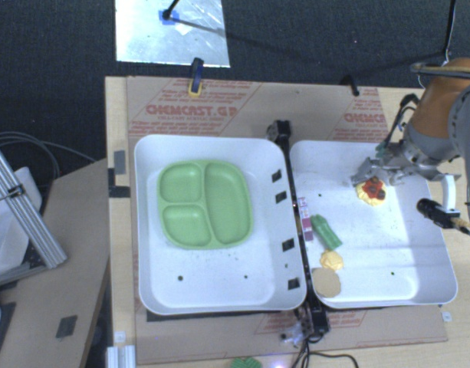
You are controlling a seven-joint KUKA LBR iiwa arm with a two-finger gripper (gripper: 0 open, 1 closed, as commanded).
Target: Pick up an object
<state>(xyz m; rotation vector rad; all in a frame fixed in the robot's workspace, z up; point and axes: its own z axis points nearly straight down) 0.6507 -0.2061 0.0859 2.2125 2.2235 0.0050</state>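
Lowest in frame, near the bottom edge of the right bin (430,278), a round tan disc (326,283) is sitting against the divider side, with a small yellow piece (332,261) touching its upper edge. Just above those, a green cylinder (325,231) is lying tilted, running upper left to lower right, near the bin's left wall.

Left bin (154,278) is taking up centre-left of frame and is holding a light green three-compartment tray (205,204), roughly centred, lying flat.

Further up, in the upper right part of the right bin, a yellow and red object (372,192) is resting on the bin floor. Gripper (375,172) is sitting directly over it, tips at or touching its top edge. Can't tell from this angle whether the gripper is spread or closed, or whether it's actually gripping the object.

Arm (442,117) is coming in from the right edge of frame, orange band at upper right.

Both bins are sitting on a brown cardboard sheet (219,106) with red print. Beyond it, at top of frame, a shiny metal plate (170,21) is lying on dark carpet.
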